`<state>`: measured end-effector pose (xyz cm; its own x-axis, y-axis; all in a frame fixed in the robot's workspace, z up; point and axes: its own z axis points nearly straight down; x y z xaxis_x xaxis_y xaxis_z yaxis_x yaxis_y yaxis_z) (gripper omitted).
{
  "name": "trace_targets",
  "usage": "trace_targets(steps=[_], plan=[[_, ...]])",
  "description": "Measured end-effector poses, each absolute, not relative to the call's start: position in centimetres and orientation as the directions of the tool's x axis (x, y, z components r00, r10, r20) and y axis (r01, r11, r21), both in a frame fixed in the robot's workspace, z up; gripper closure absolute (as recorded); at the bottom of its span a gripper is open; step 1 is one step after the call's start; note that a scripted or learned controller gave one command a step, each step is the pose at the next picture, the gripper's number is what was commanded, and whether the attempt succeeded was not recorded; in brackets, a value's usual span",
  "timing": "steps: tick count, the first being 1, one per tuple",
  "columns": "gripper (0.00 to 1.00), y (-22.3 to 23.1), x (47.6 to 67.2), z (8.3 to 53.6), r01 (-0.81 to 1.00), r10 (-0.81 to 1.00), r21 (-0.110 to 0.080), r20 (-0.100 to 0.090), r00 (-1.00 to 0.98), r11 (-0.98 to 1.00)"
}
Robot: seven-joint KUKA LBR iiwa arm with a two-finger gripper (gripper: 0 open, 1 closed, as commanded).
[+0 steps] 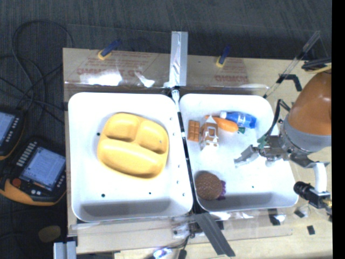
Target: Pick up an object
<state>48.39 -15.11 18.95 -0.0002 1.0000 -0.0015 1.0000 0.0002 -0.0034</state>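
White shallow plastic bins (pixel 81 161) side by side, prob. source + drop. Yellow moulded glossy tray (pixel 133 144) in left bin. Right bin: brown round textured disc (pixel 208 184), small cardboard-look house (pixel 209 134), blue-white bottle (pixel 239 118), orange carrot-like piece (pixel 226 125), waffle block (pixel 193 130). Gripper (pixel 243 156) over bare floor near these, nothing between fingers; open/shut: can't tell.

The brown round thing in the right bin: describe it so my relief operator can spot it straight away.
Start at the right bin, the one the arm reaches over, and go to its near left corner. There lies a brown round object, apart from the cluster of small items at the far side. It is the only dark, disc-like piece; the others are orange, white or blue.
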Motion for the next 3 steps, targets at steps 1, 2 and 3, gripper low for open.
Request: trace_targets(steps=[1,2,3], plan=[[0.00,-15.1,53.3,19.9,0.987,0.987,-0.002,-0.001,-0.164,0.164],[0.00,-14.9,65.5,10.5,0.991,0.991,-0.002,-0.004,-0.135,0.135],[0.00,-9.9,61.8,8.9,0.988,0.988,0.006,-0.006,-0.152,0.152]])
